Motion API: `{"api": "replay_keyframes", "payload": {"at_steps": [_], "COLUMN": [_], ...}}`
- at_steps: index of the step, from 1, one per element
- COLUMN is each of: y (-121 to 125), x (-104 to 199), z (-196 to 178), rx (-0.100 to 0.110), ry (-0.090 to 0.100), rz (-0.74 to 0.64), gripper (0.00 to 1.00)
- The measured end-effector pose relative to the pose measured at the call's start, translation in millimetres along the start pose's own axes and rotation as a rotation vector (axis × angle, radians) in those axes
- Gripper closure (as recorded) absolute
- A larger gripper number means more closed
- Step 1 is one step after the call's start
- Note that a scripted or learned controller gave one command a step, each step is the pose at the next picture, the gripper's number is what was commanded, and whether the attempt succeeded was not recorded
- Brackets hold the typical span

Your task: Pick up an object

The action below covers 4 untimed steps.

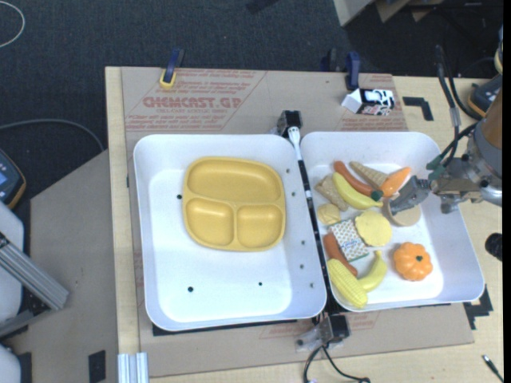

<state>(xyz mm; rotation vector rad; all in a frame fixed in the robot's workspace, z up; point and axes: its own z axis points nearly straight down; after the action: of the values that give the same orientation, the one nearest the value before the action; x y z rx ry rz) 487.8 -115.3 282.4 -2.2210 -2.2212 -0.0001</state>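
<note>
The right white bin (451, 234) holds several toy foods: an orange carrot (397, 180), a yellow banana (354, 191), a red sausage (350, 173), a pale yellow disc (373, 230), an orange pumpkin (412, 262), a corn cob (347, 283) and a checkered cracker (348, 236). My gripper (405, 200) reaches in from the right and hangs low over the middle of this bin. It is just below the carrot's tip and over a small beige round piece (408, 217). Whether it touches either one is unclear.
The left white bin (223, 290) carries a yellow divided plate (235, 203). A black hinge strip (303, 198) runs between the bins. Clamps and a small black-and-white tag (369, 100) sit on the board behind. Bare bin floor lies right of the pumpkin.
</note>
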Motion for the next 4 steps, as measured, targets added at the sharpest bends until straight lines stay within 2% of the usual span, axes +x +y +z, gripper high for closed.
{"api": "replay_keyframes", "payload": {"at_steps": [1,2,4], "y": [-1,-8,-5], "x": [3,3,6], "z": [43,105,197], "rx": [0.006,0.008,0.000], "ry": [0.002,0.002,0.006], "rz": [0.001,0.001,0.001], "gripper": [0.00,0.00,0.00]}}
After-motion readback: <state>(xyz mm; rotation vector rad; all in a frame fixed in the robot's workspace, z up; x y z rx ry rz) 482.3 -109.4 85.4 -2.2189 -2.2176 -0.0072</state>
